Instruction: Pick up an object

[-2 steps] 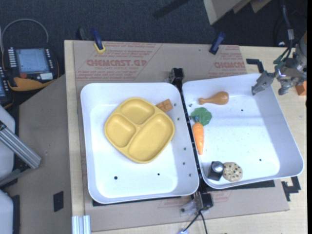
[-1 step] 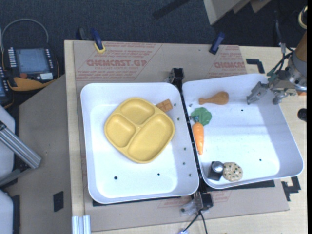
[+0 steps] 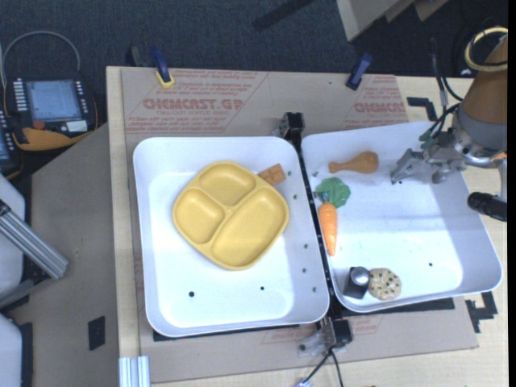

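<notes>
Cardboard sheeting is covering the bench (image 3: pixel 242 95), and two shallow white bins are sitting on it side by side, with dark flooring lying beyond at twelve o'clock. The left bin (image 3: pixel 161 289) is carrying a yellow divided plate (image 3: pixel 231 214), and a small brown block (image 3: pixel 272 173) is resting just beside the plate's rim at one o'clock.

The right bin (image 3: pixel 451 248) is holding the candidate objects. A toy drumstick (image 3: pixel 355 164) is lying toward twelve o'clock of that bin; a green leafy piece (image 3: pixel 333 191) and an orange carrot (image 3: pixel 328 226) are lying along its nine o'clock wall, touching or nearly touching each other; a small dark cylinder (image 3: pixel 357 280) and a speckled cookie (image 3: pixel 384 284) are resting close together at six o'clock.

The gripper (image 3: pixel 419 166) is being held over the right bin at about two o'clock of it. The drumstick is the nearest object, lying at nine o'clock of the gripper and apart from it. Whether the fingers are spread or pressed together cannot be told at this resolution. Nothing is being seen between them.

Progress is being judged as early: every object is lying on a bin floor and none is being lifted. The selection, descent, closure and lift are all being judged outstanding.
</notes>
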Motion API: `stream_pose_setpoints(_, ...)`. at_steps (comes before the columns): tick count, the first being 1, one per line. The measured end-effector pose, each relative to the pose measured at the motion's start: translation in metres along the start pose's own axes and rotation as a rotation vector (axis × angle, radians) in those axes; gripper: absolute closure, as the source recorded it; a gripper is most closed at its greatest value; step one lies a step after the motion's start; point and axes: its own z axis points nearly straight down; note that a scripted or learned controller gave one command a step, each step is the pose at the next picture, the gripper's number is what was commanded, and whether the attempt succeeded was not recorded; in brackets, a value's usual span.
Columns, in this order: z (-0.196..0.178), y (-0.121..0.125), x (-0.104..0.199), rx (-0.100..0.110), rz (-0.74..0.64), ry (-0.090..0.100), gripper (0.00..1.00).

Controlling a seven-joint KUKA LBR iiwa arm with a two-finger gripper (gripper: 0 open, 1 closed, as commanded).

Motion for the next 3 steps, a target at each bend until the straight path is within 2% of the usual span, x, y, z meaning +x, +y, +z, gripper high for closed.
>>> stream_pose_setpoints(1, -0.015, 0.001, -0.001, -0.008, -0.001, -0.004, 1.0)
stream_pose_setpoints(2, -0.08, 0.0, 0.0, -0.014, 0.0, -0.005, 1.0)
stream_pose_setpoints(3, -0.092, 0.001, 0.0, -0.01, 0.001, -0.004, 1.0)
